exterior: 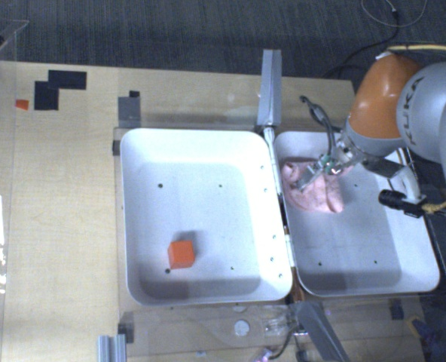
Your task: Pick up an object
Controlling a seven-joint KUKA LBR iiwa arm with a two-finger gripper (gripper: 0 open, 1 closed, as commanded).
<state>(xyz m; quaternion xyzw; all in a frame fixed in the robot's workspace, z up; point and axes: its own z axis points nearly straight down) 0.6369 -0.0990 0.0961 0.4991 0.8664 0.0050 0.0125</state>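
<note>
Orange block (181,254) sits in the left bin (132,202); gripper (322,168), grip indiscernible, meets pink cloth (317,194).

Block (181,254) in left bin (140,202), cloth (317,194) in right bin (404,270).

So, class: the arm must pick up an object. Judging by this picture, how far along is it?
Done: the arm has reached the right bin. In hand: its pincer is down at the pink cloth, grasp unconfirmed. Left: lifting it. The orange block lies untouched in the left bin.
</note>
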